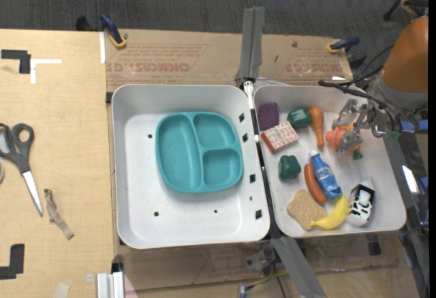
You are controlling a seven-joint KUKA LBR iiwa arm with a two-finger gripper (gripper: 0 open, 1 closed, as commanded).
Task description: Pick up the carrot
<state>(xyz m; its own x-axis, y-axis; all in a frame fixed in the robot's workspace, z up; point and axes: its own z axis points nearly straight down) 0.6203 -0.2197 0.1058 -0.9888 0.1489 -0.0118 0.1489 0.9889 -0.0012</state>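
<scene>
The carrot (317, 123) is a slim orange piece lying near the back of the right bin (395, 221), beside a dark green toy (298, 117). My gripper (350, 127) hangs over the bin's back right part, a short way right of the carrot. A small orange object (338, 138) with a bit of green sits right under or against the gripper; I cannot tell what it is or whether it is gripped.
The right bin also holds a purple piece (268, 114), a pink block (279, 136), a green piece (289, 166), a sausage (313, 184), a blue bottle (325, 179), bread (303, 208), a banana (331, 216) and a black-and-white toy (361, 205). A teal divided plate (200, 151) lies in the left bin (129, 174).
</scene>
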